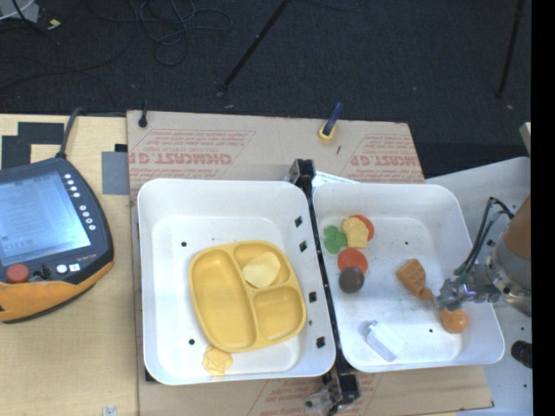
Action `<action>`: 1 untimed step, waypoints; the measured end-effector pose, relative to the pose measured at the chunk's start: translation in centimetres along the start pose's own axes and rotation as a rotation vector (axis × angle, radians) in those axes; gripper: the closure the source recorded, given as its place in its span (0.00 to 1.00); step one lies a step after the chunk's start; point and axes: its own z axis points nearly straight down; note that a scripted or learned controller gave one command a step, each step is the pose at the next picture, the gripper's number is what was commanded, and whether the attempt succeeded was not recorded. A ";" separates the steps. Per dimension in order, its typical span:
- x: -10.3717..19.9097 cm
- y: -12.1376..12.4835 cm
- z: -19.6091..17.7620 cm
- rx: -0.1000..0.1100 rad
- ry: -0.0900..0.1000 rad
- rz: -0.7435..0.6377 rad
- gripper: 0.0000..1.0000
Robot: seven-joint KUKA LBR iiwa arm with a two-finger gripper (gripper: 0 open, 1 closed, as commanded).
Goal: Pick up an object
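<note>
The arm is cut off at the three-o'clock edge, and the gripper is seen low over the right bin; whether it is open or closed cannot be told. An orange lump is seen just at six o'clock of it, touching or nearly so, and an orange cone at ten o'clock. A cluster of toy foods and a small grey block are also held there. A yellow tray is held by the left bin.
</note>
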 end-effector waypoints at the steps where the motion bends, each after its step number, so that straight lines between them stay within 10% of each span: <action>1: 0.0 0.0 0.2 0.001 0.001 0.002 1.00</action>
